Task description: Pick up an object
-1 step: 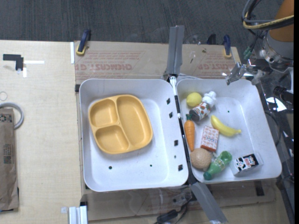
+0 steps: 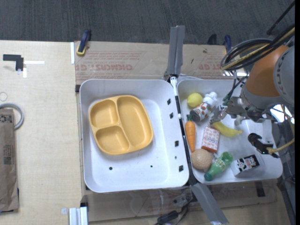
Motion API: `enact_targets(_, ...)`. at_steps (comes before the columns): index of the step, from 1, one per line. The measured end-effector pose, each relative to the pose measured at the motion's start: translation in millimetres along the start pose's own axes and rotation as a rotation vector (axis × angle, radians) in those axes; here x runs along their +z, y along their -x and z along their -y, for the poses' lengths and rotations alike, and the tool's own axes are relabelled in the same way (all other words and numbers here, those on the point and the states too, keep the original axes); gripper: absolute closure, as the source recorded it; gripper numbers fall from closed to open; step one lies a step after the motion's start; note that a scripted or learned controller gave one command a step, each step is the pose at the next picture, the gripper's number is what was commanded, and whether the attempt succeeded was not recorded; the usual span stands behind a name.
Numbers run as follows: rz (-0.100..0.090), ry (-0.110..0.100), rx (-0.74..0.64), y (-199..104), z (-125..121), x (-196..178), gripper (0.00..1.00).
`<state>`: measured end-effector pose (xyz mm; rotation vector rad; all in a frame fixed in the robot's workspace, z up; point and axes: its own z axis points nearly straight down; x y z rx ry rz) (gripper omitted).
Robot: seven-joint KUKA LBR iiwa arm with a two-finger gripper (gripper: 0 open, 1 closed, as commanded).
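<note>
Tool (image 2: 228, 110) sits low in the right bin (image 2: 274, 172) just above the banana (image 2: 226, 128), can't tell its state, so I'd drop straight across the banana's middle, clear of the bottle (image 2: 201, 111).

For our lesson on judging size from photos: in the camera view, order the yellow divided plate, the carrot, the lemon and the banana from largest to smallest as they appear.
1. Yellow divided plate, by far the largest.
2. Carrot and banana: similar length, too close to rank.
3. Lemon, the smallest.
</note>
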<state>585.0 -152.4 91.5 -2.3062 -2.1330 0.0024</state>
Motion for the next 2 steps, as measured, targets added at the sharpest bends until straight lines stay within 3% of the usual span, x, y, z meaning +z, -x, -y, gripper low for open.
enact_targets(1, 0.001, 0.001, 0.004, 1.5, 0.0, -8.9, 1.0)
enact_targets(2, 0.001, -0.002, 0.22, -25.2, 50.1, -107.6, 1.0)
